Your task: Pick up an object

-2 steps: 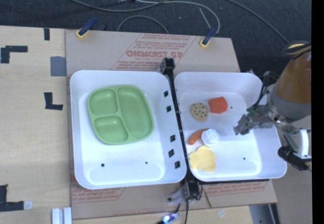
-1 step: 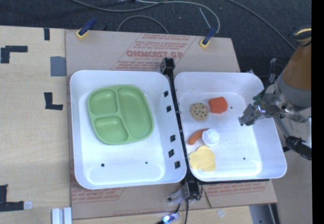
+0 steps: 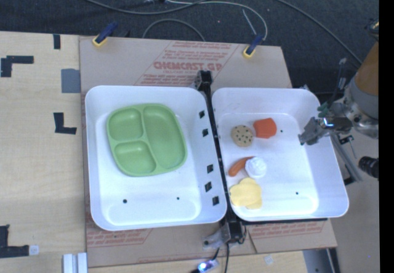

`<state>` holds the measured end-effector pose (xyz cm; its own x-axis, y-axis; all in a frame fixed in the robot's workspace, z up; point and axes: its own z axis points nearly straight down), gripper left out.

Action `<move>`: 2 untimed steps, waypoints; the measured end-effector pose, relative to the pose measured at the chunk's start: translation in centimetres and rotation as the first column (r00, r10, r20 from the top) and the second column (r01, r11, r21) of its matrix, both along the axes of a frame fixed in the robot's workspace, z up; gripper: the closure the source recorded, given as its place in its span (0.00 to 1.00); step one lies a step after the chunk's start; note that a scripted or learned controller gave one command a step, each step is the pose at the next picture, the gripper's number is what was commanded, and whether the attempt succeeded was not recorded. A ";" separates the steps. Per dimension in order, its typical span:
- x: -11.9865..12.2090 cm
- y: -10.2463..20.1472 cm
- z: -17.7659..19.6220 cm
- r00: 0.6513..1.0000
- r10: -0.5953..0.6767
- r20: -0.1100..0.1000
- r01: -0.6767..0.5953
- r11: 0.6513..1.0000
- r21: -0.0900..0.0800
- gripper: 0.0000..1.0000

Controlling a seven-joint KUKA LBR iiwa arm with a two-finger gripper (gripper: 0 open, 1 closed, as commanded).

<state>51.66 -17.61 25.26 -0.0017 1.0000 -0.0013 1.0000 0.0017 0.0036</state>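
Arm (image 3: 363, 90), grey with an orange band, reaching in from the right edge of the frame at mid height, wrist angling down and leftward. Gripper (image 3: 311, 133) hanging over the right rim of the right shallow white bin (image 3: 289, 204), dark fingers pointing left toward the bin's inside; nothing lying between them, and too small and dark to tell whether spread or closed.

Lying in the left half of that bin, well apart from the gripper: round tan cookie with dark chips (image 3: 242, 135), and just to its right an orange-red rounded block (image 3: 265, 128). Sitting below these, an orange carrot-like piece (image 3: 238, 167) touching a small white round object (image 3: 256, 167). Resting lower still, near the bin's bottom left corner, a pale yellow lumpy object (image 3: 246, 194).

Filling the upper part of the left shallow white bin (image 3: 154, 213), a light green plastic plate with three compartments (image 3: 146, 139).

Both bins resting side by side on a brown cardboard sheet (image 3: 178, 62).
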 end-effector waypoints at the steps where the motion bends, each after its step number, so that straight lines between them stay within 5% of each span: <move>1: 1.2 4.9 -1.5 1.000 0.003 -0.005 -0.003 1.000 0.002 1.00; 2: 2.8 11.2 -2.0 1.000 0.006 -0.005 -0.006 1.000 0.003 1.00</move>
